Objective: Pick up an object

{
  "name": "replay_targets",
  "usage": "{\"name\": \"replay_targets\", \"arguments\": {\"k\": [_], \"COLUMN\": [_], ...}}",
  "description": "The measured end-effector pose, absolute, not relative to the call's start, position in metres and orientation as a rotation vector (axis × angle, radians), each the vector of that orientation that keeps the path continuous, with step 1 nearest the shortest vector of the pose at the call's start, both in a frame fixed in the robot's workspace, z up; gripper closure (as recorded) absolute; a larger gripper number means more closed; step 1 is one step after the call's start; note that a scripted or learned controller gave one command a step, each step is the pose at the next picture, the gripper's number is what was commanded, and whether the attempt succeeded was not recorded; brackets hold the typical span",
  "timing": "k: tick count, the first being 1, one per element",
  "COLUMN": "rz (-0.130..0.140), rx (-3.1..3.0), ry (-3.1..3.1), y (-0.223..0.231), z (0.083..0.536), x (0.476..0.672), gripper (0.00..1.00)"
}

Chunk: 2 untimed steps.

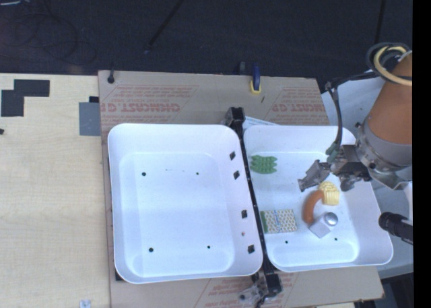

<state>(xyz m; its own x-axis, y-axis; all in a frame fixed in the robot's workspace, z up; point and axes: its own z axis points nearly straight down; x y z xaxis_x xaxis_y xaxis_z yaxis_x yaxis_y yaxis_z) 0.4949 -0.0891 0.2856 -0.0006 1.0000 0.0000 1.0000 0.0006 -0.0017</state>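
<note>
Corn (330, 193) lay in the right bin (363, 256), just beside the orange sausage (310, 207) — end effector (330, 177) hovered over it, fingers apart; descending straight, centred on the corn, seemed wisest.

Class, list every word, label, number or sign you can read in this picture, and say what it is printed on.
Red print on the brown board under the bins, upside down from this view: too blurred to read with certainty.
More red print on the board's front edge: too small to read.
Nothing readable on the white bins or the items in them.
</note>
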Motion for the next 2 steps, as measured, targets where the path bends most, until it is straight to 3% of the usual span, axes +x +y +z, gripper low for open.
{"name": "replay_targets", "arguments": {"k": [1, 2], "rz": [-0.013, 0.006], "rx": [-2.231, -2.209], "ry": [-2.233, -2.23], "y": [-0.125, -0.1221], "z": [0.5473, 0.5473], "x": [0.4755, 0.4769], "gripper": [0.0, 1.0]}}
